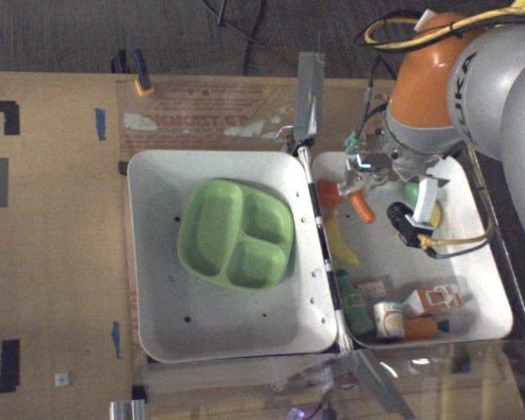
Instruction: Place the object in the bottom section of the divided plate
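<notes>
The green divided plate (pixel 237 233) lies in the left bin (pixel 157 313), with one long section on its left and two smaller ones on its right. All its sections are bare. My gripper (pixel 360 182) hangs low over the upper left of the right bin (pixel 494 309). Directly under it are a small orange carrot-like piece (pixel 362 206) and a red piece (pixel 328 192). The view does not settle whether either one is between the fingers.
In the right bin lie a yellow banana (pixel 341 243), a green bottle (pixel 354 304), a small can (pixel 387 318), an orange-and-white carton (pixel 437 298), a toy carrot (pixel 423 327) and a green item (pixel 411 191) partly under the wrist. A metal divider (pixel 308 103) stands between the bins.
</notes>
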Available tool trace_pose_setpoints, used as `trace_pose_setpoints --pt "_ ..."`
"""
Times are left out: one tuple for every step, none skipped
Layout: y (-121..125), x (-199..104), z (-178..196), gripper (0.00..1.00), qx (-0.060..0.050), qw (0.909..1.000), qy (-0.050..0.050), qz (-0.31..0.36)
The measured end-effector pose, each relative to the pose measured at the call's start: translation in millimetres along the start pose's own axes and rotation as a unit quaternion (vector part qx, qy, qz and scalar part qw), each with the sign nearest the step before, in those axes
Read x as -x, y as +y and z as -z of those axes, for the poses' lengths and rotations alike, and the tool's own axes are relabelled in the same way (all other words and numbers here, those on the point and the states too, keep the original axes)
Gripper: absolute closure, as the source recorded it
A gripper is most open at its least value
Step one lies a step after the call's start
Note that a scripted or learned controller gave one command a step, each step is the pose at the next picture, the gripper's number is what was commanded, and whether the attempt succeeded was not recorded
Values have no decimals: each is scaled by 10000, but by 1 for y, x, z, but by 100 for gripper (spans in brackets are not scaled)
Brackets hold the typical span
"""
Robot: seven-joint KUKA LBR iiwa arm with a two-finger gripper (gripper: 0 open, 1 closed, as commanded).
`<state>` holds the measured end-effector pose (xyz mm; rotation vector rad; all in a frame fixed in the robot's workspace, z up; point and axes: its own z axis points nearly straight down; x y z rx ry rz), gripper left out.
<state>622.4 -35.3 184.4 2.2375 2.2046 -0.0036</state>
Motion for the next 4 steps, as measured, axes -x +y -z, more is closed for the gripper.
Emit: trace_pose_setpoints --pt "28 -80 0 100 12 9932 7 -1164" --pt "41 -156 -47 100 7 9898 9 -1421" --pt "10 -221 18 100 13 9993 8 -375" --pt "10 -222 18 0 12 9993 6 -372"
